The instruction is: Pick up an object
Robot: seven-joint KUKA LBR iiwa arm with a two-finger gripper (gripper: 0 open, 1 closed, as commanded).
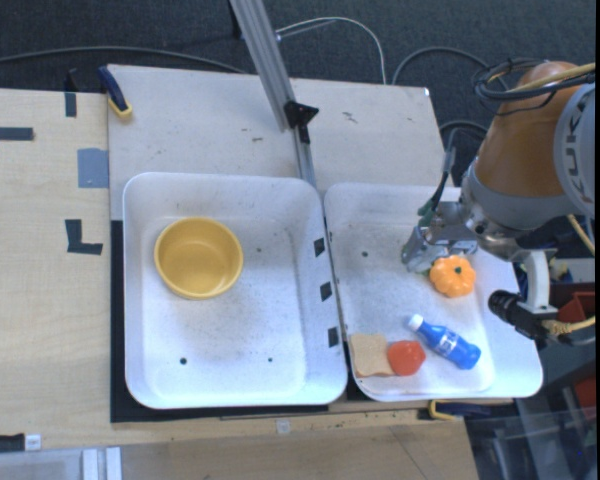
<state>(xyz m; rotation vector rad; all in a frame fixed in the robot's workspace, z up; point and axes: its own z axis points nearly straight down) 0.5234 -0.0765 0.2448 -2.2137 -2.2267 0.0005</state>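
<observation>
In the right bin (380,288), my gripper (432,251) is low over the floor near the middle. A small orange pumpkin-like toy (453,277) lies just in front of it, touching or nearly touching its tip. The toy rests on the bin floor, not lifted. Near the bin's front edge, a blue bottle with a white cap (446,343) lies on its side. Beside the bottle sit a red rounded piece (406,358) and a tan square pad (369,354).
A yellow bowl (198,257) stands upright in the left bin (280,358), towards its left side. A slanted metal pole (270,58) crosses the back of the bench down to the divide between the bins. Cables lie behind the right bin.
</observation>
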